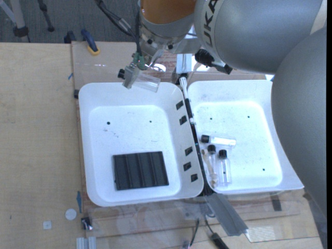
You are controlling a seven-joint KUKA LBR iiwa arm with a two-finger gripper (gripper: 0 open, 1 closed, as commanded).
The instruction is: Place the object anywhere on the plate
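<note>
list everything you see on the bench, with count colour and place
white bins: two, white, side by side on the bench
plate: one, black and ribbed, front of the left bin
vials: three, clear with black caps, left part of the right bin
vial at the gripper: one, clear, over the left bin's back rim
clamp: one, blue and yellow, bench's back edge
arm: one, grey with an orange band, reaching in from the right
gripper: one, over the left bin's back rim

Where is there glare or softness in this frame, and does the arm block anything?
Camera view: glare beside the gripper on the bench's far edge; the clear vial at its tip is hard to outline; the arm, close and soft, covers the right bin corner; the black plate is sharp.
</note>
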